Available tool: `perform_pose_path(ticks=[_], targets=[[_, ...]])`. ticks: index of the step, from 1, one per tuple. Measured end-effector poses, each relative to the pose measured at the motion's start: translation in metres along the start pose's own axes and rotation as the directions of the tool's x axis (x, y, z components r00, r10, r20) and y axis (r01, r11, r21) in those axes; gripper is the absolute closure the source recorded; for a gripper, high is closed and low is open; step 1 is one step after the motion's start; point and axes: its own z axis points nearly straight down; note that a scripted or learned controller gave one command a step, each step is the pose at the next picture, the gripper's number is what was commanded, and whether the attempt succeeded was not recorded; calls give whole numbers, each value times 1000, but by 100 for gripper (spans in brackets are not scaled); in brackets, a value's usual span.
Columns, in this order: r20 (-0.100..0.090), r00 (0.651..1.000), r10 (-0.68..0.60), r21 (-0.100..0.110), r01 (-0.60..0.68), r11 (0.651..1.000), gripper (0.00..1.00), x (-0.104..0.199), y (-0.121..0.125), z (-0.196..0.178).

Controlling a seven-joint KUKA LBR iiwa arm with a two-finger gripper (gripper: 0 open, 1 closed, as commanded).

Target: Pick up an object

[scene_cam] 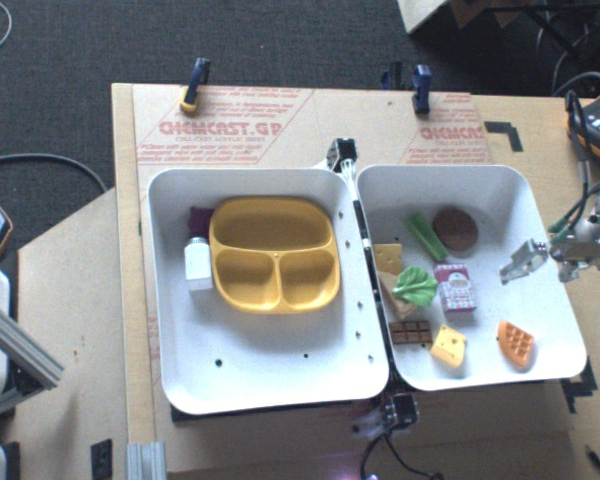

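The right bin (500, 193) holds several toy foods: a brown round patty (456, 229), a green stick (424, 236), a leafy green piece (415, 286), a pink carton (455, 289), a yellow cheese wedge (448, 347), an orange waffle (516, 344), a brown chocolate bar (410, 332) and a tan cracker (386, 259). My gripper (527, 260) hangs over the bin's right side, above bare floor. It is right of the carton, up-view from the waffle, and touches none of them. Nothing shows in its grasp.
The left bin (180, 348) holds a yellow divided plate (275, 253), a small white bottle (198, 264) and a dark purple item (200, 217) beside it. Clamps (418, 86) stand at the bench's far edge. Cables (585, 118) hang at the right.
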Motion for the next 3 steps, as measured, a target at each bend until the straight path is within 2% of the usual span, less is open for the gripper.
perform_pose_path(ticks=[1,3], targets=[[3,1000,-3,-11,3,1000,0,0,3,-6],[0,1000,-3,-5,3,1000,0,13,-9,100]])
